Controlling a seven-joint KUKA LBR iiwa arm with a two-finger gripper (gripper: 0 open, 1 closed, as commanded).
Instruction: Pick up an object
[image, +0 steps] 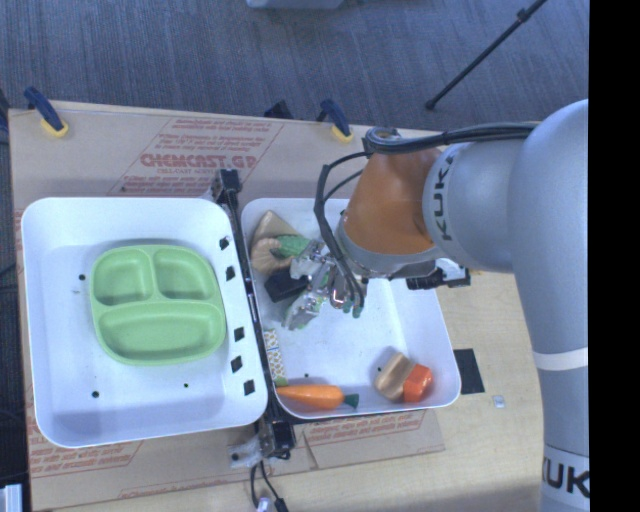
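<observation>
My gripper (318, 285) hangs low in the right bin (425, 330), at its upper left part. It sits just right of a small pile of toy food (275, 250) in tan and green, with a dark piece beside it. Its metal tip is right next to the pile, and the wrist above covers part of it. An orange carrot (315, 397) lies along the bin's front edge. A tan and red toy piece (403, 378) rests near the front right corner.
The left bin (50, 300) holds a green divided plate (157, 302). Black clips run down the shared wall between the bins (240, 300). The grey arm with its orange band (395, 205) overhangs the right bin's back. Cardboard lies under both bins.
</observation>
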